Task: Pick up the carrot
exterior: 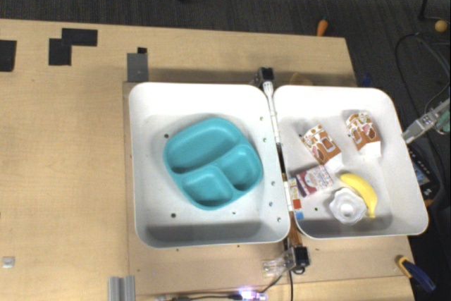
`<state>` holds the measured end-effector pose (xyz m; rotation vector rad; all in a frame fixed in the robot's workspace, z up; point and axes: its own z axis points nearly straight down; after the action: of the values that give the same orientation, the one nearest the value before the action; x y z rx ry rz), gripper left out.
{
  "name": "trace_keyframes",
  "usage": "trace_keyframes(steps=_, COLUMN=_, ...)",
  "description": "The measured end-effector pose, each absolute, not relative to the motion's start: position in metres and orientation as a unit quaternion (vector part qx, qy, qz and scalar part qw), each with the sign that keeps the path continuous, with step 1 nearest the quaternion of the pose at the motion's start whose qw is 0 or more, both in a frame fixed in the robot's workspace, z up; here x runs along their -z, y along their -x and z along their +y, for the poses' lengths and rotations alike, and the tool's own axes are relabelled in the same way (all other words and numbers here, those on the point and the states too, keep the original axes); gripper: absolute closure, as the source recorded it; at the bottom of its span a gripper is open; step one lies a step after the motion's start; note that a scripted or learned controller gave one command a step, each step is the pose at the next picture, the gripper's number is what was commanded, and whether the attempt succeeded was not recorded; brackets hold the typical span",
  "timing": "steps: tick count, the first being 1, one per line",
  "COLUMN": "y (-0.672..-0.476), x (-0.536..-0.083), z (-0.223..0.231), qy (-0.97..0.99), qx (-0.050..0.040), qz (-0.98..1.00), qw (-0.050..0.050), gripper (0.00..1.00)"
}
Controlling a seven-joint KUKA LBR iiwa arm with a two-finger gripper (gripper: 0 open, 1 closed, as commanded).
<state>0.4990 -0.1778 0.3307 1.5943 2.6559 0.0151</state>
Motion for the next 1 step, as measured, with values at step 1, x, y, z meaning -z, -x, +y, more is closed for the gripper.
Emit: trace_keyframes(steps=1, y=-0.4989, x=-0.3305, z=-0.1778, qy=-0.515, qx=-0.0048, qz=0.857, qw=0.022, gripper=0.00)
